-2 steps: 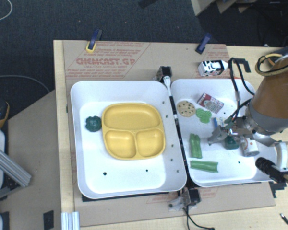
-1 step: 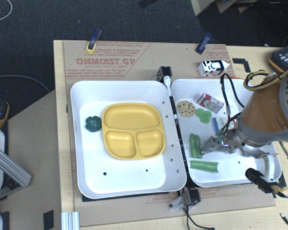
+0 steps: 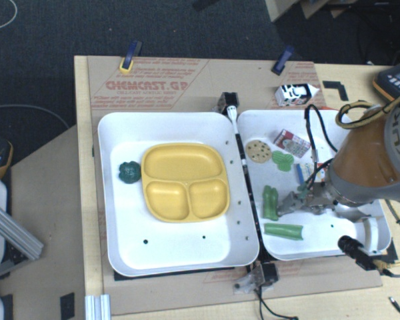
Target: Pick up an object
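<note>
My gripper (image 3: 296,203) hangs low over the middle of the right bin (image 3: 360,244), at the end of the grey and orange arm coming in from the right. Just left of it lies a green pickle-shaped piece (image 3: 271,202), very close to the gripper tip. A second green piece (image 3: 283,230) lies below it. Farther back in this bin are a round cookie (image 3: 257,150), a small green lump (image 3: 283,159), a red and white packet (image 3: 292,142) and a thin blue item (image 3: 300,173). Nothing shows as held.
The left bin (image 3: 120,232) holds a yellow divided plate (image 3: 185,180) and a dark green lump (image 3: 129,171) at its left. A black divider (image 3: 243,172) runs between the bins. Cables (image 3: 320,132) loop over the right bin's back edge.
</note>
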`<state>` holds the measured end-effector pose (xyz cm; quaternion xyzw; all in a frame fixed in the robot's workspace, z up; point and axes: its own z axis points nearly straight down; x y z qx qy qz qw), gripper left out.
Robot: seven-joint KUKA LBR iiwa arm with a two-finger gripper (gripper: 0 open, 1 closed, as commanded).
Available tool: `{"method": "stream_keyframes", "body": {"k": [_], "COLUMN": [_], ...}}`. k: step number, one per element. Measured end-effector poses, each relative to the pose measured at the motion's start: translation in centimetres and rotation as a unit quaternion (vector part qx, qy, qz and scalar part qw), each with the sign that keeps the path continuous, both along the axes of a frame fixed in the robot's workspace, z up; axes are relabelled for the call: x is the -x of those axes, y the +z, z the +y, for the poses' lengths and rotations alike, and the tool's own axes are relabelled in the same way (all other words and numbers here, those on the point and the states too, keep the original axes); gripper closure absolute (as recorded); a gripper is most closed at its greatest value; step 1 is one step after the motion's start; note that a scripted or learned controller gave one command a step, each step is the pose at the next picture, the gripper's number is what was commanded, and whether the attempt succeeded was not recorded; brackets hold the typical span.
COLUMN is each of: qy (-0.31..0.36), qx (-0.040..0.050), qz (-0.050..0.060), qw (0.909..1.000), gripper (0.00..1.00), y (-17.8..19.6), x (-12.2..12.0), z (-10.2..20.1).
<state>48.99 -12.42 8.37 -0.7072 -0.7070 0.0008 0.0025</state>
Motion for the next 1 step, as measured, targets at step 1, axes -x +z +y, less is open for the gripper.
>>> {"method": "stream_keyframes", "body": {"k": [1], "qy": [-0.001], "qx": [0.0007], "qz": [-0.002], "qw": [1.0], "gripper": [1.0], "y": [1.14], "x": [-0.08], "z": [-0.02]}}
